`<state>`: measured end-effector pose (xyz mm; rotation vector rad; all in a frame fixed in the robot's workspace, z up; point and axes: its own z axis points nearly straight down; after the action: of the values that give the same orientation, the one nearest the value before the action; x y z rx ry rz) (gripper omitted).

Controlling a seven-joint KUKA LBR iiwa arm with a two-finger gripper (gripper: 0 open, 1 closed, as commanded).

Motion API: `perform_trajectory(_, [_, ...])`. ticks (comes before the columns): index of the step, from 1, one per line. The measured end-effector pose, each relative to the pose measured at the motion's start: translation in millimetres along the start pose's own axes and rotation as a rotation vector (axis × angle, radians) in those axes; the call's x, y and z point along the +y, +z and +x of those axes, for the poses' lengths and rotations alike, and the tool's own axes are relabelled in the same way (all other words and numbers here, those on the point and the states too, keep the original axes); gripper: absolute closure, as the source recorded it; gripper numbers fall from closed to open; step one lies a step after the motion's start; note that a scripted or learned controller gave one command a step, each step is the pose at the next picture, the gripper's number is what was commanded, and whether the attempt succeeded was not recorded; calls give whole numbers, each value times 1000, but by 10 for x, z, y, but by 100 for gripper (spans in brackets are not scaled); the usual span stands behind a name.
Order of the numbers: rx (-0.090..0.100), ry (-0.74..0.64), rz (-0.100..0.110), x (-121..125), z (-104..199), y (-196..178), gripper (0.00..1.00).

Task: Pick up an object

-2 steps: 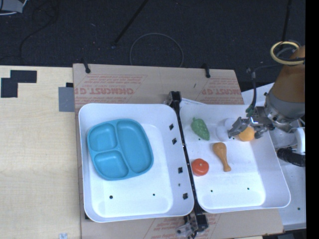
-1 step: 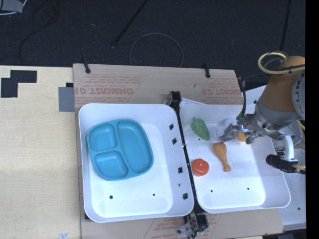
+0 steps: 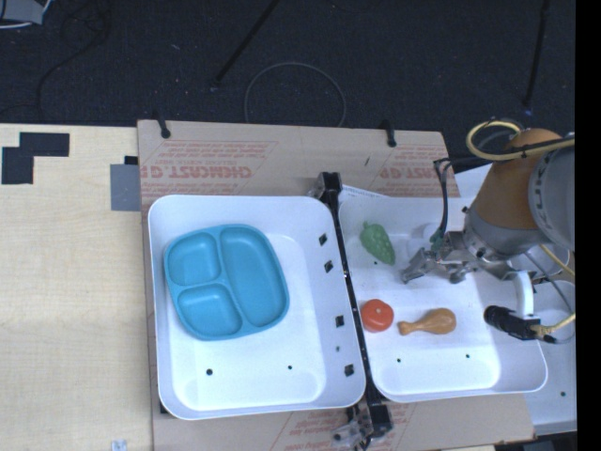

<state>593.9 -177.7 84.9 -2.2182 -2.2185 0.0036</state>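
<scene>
In the right bin (image 3: 441, 376) lie a green pepper-like toy (image 3: 378, 242), a red tomato-like toy (image 3: 377, 316) and a tan chicken drumstick toy (image 3: 429, 323). My gripper (image 3: 419, 267) hangs low over the bin's middle, between the green toy and the drumstick, reaching in from the right. Nothing shows between its fingers. The green toy lies to its upper left, the drumstick just below it.
The left bin (image 3: 310, 365) holds a blue sectioned plate (image 3: 225, 280). A black divider (image 3: 343, 289) separates the bins. Both bins rest on cardboard (image 3: 263, 163) on the bench; the grey and orange arm (image 3: 516, 195) occupies the right side.
</scene>
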Motion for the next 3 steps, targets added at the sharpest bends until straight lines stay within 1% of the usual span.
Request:
perform_trajectory(1, [-1, 1, -2, 6, -9, -129, 100])
perform_trajectory(2, [-3, 6, -8, 7, -98, -736, 100])
perform_trajectory(3, [-3, -1, -9, 81, -59, -1338, 100])
